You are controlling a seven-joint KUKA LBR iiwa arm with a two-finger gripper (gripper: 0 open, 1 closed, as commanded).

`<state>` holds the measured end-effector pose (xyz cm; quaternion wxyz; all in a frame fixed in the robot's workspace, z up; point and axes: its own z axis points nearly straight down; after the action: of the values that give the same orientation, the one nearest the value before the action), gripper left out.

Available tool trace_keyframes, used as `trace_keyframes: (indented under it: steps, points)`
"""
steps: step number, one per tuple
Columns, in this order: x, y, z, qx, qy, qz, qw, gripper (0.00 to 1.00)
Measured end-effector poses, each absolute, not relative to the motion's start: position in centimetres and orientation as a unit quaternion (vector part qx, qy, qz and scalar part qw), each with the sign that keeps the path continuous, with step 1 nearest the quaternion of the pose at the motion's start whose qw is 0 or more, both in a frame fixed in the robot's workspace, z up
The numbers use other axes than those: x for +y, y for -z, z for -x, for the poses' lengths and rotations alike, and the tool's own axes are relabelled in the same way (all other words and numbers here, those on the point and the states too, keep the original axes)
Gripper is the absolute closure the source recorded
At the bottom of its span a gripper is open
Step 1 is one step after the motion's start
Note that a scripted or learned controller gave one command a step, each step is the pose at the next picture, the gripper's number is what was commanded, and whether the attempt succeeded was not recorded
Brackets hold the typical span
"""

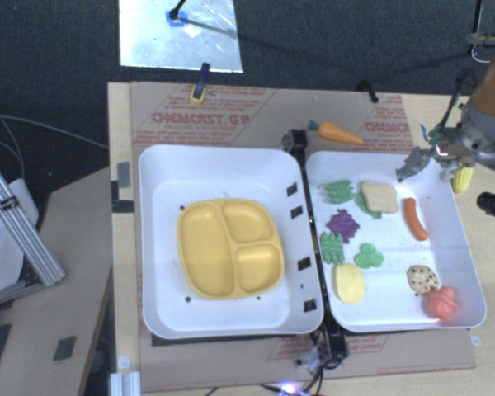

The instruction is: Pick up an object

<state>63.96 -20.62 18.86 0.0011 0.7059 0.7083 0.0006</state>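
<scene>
Jaws: state cannot be told; gripper (436, 160) hangs at the far right rim of the right bin (470, 258), nothing visibly held
Right bin: sandwich (379, 197), sausage (415, 219), grapes (342, 222), green pieces, yellow lemon (350, 283), cookie (422, 279), pink fruit (440, 302)
Left bin (161, 221): yellow divided plate (229, 247)
Bench: carrot (339, 133) beyond both bins

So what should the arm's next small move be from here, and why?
Probably swing left and lower toward the sandwich. The gripper hovers over the right bin's upper right corner, above the toys, with nothing seen between its fingers. The sandwich and the sausage lie nearest.
</scene>
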Motion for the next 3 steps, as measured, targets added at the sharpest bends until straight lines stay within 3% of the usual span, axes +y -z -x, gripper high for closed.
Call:
trace_keyframes:
  steps: [1, 2, 3]
  points:
    - [-12.6, -14.8, -62.2, 0.711, -0.0008, -0.703, -0.003, 0.0]
    - [-7.2, -18.6, -55.5, 0.71, -0.0013, -0.704, -0.001, 0.0]
    - [-2.2, -18.4, -48.4, 0.71, 0.0001, -0.704, -0.002, 0.0]
